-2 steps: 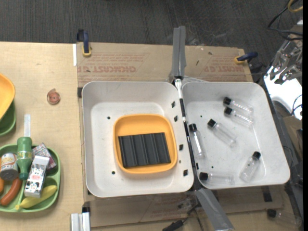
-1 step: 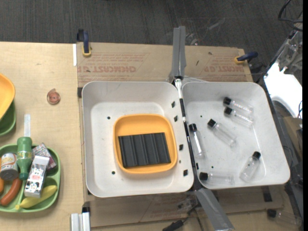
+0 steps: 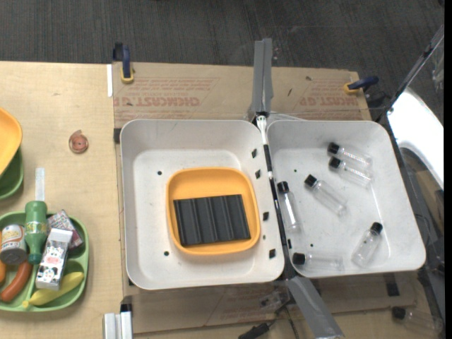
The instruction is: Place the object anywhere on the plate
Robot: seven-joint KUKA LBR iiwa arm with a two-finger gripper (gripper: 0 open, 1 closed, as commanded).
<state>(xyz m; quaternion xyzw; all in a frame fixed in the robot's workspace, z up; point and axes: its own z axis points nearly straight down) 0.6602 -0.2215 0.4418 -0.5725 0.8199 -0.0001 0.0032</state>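
Observation:
An orange square plate (image 3: 210, 177) rests in the middle of the left white bin (image 3: 141, 189). A dark grey ribbed rectangular block (image 3: 212, 218) lies flat on the plate and covers most of its inside. In the right white bin (image 3: 395, 210) lie several clear vials with black caps: two near the back (image 3: 348, 152) (image 3: 351, 168), one in the middle (image 3: 325, 193), one along the left wall (image 3: 286, 205), one at the front right (image 3: 369, 242) and one at the front left (image 3: 316, 261).
Both bins sit on cardboard (image 3: 183, 94) held by clamps (image 3: 124, 62). On the wooden table to the left stand a green plate of toy food (image 3: 42, 260), part of an orange bowl (image 3: 7, 143) and a small pink disc (image 3: 78, 142).

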